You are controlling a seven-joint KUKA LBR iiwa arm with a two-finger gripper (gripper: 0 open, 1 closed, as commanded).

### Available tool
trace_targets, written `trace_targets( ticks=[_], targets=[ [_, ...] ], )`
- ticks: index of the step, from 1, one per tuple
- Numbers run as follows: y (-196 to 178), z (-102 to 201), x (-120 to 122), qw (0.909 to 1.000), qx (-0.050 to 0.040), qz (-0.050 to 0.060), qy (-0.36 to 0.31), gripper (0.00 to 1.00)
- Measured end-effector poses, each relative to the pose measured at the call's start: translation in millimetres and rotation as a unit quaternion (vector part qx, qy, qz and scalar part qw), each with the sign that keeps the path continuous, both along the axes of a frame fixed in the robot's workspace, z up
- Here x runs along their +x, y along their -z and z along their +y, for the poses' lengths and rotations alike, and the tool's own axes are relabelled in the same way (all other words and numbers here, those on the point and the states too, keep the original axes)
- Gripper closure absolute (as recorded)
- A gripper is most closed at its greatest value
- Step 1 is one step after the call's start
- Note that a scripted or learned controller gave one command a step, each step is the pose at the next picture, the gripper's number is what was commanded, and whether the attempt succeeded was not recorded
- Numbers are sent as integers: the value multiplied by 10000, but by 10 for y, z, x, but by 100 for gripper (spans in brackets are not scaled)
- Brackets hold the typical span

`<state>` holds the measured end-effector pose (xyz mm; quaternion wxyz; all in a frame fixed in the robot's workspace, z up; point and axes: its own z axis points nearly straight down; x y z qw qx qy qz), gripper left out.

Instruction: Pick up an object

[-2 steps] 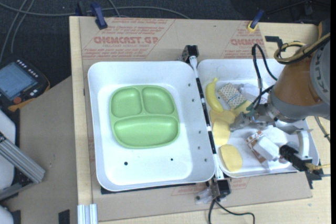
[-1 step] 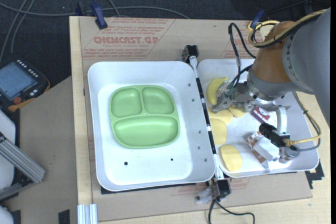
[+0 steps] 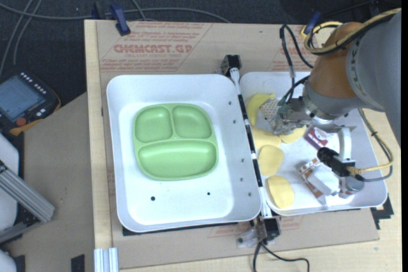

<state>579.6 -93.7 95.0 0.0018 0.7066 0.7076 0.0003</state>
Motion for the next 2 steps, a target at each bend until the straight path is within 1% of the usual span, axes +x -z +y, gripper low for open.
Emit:
trace_targets(
  ticks=[1,2],
  targets=[
    [1,1,-1,10000,0,2,0,0],
    [-98,1,3,10000,-5,-8,-3,100]
  ],
)
